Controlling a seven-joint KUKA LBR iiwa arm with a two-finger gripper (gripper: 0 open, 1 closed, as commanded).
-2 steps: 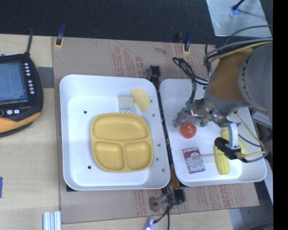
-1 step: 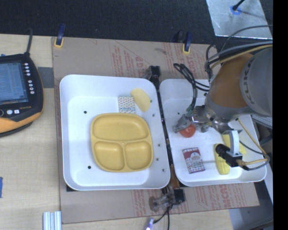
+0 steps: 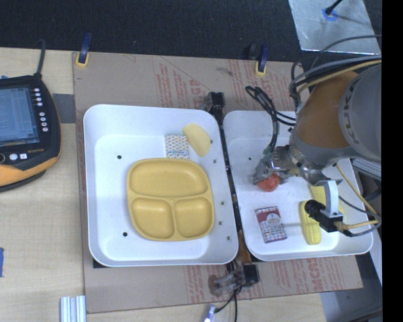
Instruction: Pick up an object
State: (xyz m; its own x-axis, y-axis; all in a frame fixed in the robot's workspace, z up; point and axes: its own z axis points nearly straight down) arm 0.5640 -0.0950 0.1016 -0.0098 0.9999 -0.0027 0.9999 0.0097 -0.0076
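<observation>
In the right bin (image 3: pixel 245 139), my gripper (image 3: pixel 265 173) is low over the bin's middle, at the end of the grey arm with the orange band (image 3: pixel 322 123). A small red rounded object (image 3: pixel 270 184) lies right at the gripper's tip, touching or just under it. Nearer the front lie a red and white card box (image 3: pixel 271 224) and a yellow corn cob (image 3: pixel 310 225). The left bin (image 3: pixel 101 180) holds a yellow divided plate (image 3: pixel 169 198), a small patterned packet (image 3: pixel 177 147) and a pale yellow banana-like piece (image 3: pixel 197 139).
A tablet-like pendant with an orange case (image 3: pixel 17 133) lies on the bench at far left. Black cables (image 3: pixel 265 109) hang over the back of the right bin. The wall between the two bins (image 3: pixel 227 180) runs just left of the gripper.
</observation>
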